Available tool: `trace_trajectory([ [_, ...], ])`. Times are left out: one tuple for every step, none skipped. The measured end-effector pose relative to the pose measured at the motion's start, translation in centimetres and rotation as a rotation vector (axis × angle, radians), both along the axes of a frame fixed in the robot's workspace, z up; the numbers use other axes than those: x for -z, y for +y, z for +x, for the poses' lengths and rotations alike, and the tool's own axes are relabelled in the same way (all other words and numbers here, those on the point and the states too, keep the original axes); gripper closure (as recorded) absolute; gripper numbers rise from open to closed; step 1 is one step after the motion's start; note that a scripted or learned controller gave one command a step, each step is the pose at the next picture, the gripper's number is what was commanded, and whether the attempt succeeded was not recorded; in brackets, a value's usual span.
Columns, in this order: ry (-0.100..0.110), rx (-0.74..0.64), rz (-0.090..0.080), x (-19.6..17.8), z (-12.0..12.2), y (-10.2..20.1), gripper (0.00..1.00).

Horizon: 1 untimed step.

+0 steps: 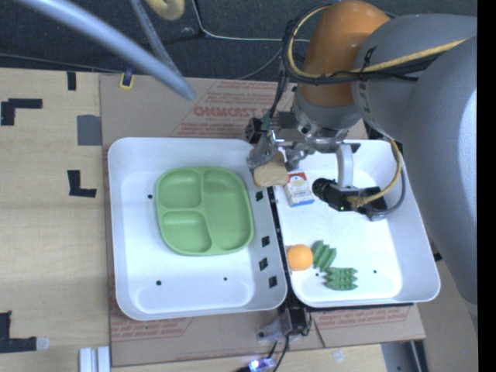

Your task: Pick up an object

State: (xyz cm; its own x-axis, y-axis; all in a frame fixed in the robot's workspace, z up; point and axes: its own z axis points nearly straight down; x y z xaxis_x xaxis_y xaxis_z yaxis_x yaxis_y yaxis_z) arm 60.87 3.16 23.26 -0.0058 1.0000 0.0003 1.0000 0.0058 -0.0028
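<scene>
The gripper hung over the inner edge of the right bin, close to the divider between the two bins, and a tan block sat right at its tip. The block appeared to lie between the fingers, lifted a little above the bin floor, so the gripper looked closed on it, though the slanted view left the contact itself hard to read. The grip seemed to catch the block near one end, and that was the chief risk: an off-centre hold could let it swing or slip out as the arm rose. The block also hung just beside a small carton, which a low or sideways move could knock. Falling from here, the block might land on the rim between the bins or drop into the left bin, near the green tray. A black cable looped across the right bin near the wrist and could snag or drag on the carton as the arm moved. The orange ball and the green beans lay well apart at the front, out of harm's way.
</scene>
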Motion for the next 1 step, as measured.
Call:
trace_trajectory([
  [-0.001,0.000,-0.001,1.50,1.69,5.30,1.00],
])
